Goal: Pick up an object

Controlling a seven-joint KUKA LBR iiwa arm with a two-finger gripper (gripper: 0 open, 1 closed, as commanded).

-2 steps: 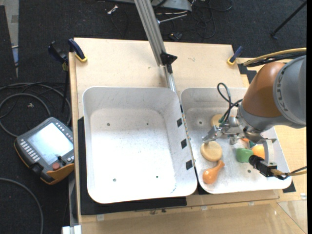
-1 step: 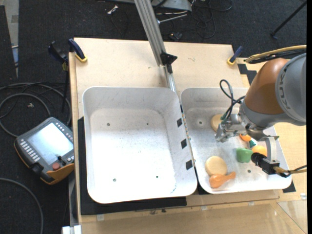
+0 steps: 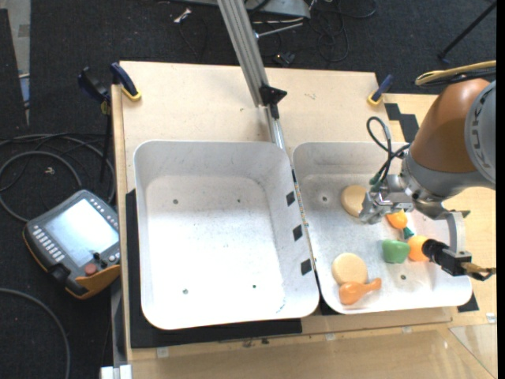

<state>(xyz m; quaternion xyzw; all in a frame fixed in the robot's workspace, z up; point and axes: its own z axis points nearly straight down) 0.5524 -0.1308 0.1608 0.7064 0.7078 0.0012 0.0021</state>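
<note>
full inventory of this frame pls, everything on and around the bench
bins: 2, white, side by side on the bench
round tan pieces: 2, tan, right bin, one near the middle by the claw, one near the front edge
orange piece: 1, orange, right bin front, touching the front tan piece
green piece: 1, green, right bin, right of centre
small orange pieces: 2 or so, orange, beside the green piece
clamps: 2, yellow and blue, rear bench corners
metal pole: 1, grey, slanting down to between the bins
pendant: 1, grey and orange, floor left of bench
arm: 1, grey with orange band, from the right
claw: 1, metal, low over the right bin
</note>
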